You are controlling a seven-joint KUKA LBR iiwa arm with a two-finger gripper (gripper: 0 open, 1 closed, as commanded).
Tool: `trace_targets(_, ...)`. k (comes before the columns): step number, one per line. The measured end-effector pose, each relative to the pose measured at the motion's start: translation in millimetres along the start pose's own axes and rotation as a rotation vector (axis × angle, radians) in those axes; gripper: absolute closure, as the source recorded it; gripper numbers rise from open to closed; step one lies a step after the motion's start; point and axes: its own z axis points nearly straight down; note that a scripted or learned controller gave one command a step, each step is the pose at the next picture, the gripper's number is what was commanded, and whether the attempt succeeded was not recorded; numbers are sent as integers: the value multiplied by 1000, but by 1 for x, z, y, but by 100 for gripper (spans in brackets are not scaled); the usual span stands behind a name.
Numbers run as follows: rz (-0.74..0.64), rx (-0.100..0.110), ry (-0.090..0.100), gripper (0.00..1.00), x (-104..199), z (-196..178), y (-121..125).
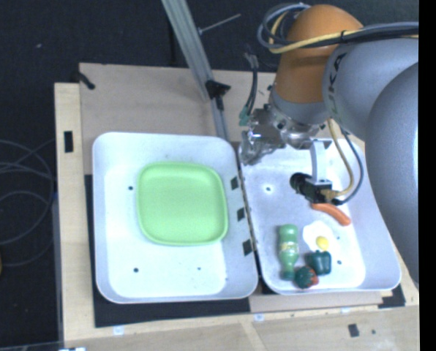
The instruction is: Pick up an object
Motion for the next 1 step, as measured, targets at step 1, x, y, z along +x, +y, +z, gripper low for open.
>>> trace_targets(1, 0, 0, 0, 100, 45, 9, 25)
